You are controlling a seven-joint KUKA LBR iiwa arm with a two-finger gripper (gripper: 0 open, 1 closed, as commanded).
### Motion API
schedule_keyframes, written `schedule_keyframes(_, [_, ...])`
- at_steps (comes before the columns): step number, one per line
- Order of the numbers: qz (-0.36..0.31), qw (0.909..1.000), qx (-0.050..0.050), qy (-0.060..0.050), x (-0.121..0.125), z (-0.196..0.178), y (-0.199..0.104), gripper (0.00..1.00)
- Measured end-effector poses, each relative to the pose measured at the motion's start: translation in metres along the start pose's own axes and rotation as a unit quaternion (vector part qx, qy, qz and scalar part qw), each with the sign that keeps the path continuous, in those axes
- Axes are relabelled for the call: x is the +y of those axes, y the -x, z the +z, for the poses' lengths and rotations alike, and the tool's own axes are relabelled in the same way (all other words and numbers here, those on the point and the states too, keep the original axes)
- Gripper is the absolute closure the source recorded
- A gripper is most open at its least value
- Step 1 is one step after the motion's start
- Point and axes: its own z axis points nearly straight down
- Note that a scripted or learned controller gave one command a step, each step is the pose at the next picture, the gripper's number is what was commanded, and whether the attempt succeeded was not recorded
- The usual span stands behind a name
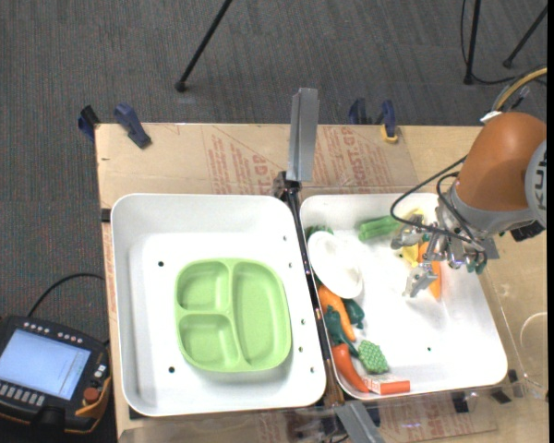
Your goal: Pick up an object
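I have the grey arm with its orange band (499, 160) reaching over the right shallow white bin (462, 358); this looks like the descent. The gripper (423, 280) hovers at a small orange piece (435, 282); whether it's clenched I cannot tell. Next: close squarely, then lift.

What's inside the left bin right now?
The left bin holds one light green divided plate, lying flat with three compartments showing nothing in them. Whatever is under the plate is covered.
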Motion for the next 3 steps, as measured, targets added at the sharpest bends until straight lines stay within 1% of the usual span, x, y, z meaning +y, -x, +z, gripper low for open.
schedule_keyframes(1, [-0.030,0.9995,-0.001,0.000,-0.006,0.000,0.001,0.00])
schedule_keyframes(2, [-0.068,0.9977,0.000,0.000,-0.006,0.000,0.025,0.00])
schedule_keyframes(3, [-0.007,1.0000,0.001,0.000,-0.012,0.001,-0.043,0.00])
